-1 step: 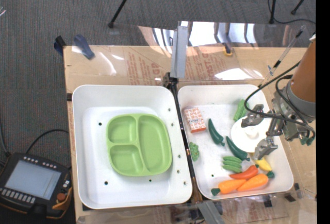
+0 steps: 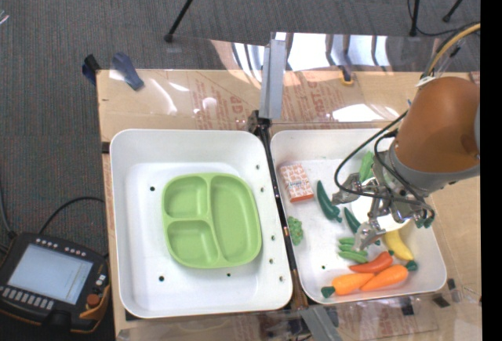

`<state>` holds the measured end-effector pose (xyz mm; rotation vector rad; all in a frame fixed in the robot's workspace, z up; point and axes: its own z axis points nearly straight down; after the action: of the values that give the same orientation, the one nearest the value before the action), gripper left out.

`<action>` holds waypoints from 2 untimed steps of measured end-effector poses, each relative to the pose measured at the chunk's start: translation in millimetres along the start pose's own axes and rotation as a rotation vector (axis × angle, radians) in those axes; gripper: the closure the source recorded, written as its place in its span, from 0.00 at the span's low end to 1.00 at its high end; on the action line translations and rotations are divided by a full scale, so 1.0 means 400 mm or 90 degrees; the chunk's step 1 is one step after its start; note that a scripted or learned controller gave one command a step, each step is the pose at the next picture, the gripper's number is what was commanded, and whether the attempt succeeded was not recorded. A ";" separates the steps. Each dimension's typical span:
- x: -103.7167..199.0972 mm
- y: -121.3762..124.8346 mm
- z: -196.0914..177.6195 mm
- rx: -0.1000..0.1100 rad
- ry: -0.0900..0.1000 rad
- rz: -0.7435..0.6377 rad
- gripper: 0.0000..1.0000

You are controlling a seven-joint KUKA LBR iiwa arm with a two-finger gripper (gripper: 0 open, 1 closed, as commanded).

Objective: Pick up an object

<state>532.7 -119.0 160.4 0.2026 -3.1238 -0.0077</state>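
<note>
My gripper (image 2: pixel 370 233) hangs low over the right bin (image 2: pixel 314 145), below the orange wrist band. Directly around it lie a yellow banana (image 2: pixel 398 244), some green bean pods (image 2: pixel 352 252) and a red chili (image 2: pixel 372 263). Two orange carrots (image 2: pixel 352 283) (image 2: pixel 387 277) rest near the bin's front edge. A dark green pepper (image 2: pixel 328 203) lies just left of the gripper, and a small red-orange box (image 2: pixel 296 181) sits further left. A green pod (image 2: pixel 366 165) lies behind the gripper. Nothing visibly hangs from the gripper.
A small green broccoli piece (image 2: pixel 296 230) sits at the right bin's left wall. The left bin (image 2: pixel 133 175) holds a light green divided plate (image 2: pixel 212 219). A teach pendant (image 2: pixel 51 278) lies on the floor at the lower left.
</note>
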 end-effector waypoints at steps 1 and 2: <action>-0.122 0.055 0.190 0.001 -0.003 0.161 0.00; -0.227 0.065 0.184 0.002 -0.005 0.114 0.00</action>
<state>618.4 -81.1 86.0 -0.0768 -3.1379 -0.0023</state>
